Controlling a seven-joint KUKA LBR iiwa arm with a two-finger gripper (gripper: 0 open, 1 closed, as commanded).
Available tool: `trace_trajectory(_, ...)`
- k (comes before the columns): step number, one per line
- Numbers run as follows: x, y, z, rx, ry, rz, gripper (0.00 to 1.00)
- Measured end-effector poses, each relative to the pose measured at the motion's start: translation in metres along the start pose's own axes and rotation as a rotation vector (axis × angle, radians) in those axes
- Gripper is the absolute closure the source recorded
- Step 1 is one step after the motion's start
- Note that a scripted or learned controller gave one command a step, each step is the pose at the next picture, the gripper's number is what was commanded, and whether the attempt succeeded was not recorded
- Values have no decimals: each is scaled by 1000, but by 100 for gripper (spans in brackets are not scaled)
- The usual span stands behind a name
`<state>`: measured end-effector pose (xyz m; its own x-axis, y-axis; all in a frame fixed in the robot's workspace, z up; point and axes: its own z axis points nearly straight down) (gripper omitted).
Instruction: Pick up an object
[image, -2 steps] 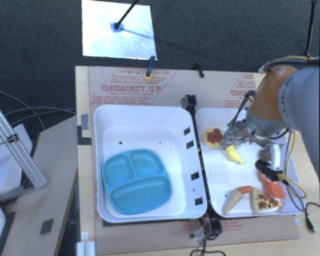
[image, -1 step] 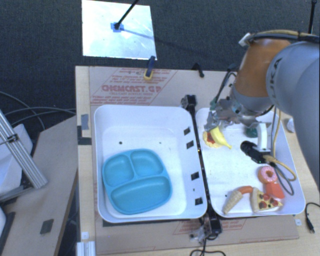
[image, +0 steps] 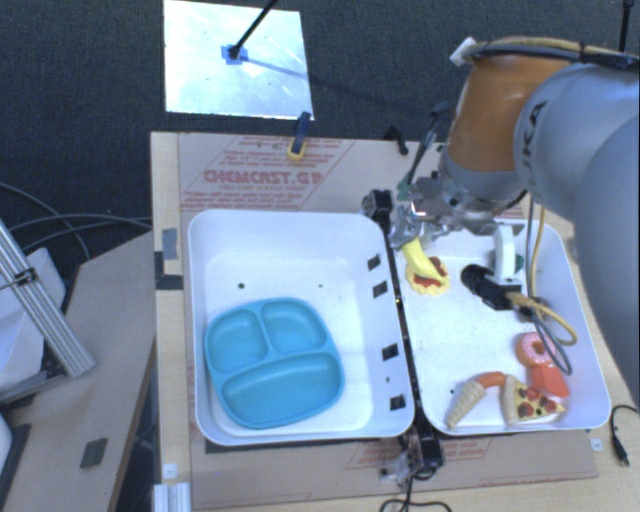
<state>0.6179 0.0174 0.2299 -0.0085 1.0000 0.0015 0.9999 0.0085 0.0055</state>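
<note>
Nearest the camera in my right white plastic bin (image: 592, 395) sit a cream toy ice-cream cone (image: 464, 400), a toy pizza slice (image: 527, 399) and a pink toy donut (image: 532, 349). Left bin has the blue sectioned plastic plate (image: 272, 359). Further back, my jaws (image: 412, 233) hang right above the yellow-and-red toy food piece (image: 427, 274), which sits tight against the divider wall. Can't tell if I'm released or clenched, honestly. My worry: that wall blocks one side, so I'd probably nudge the toy or clip the rim instead of grabbing it.
</note>
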Motion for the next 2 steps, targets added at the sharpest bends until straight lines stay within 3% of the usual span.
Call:
trace_trajectory(1,-44,38,-75,-8,-4,9,100)
trace_trajectory(2,-1,12,5,12,1,1,100)
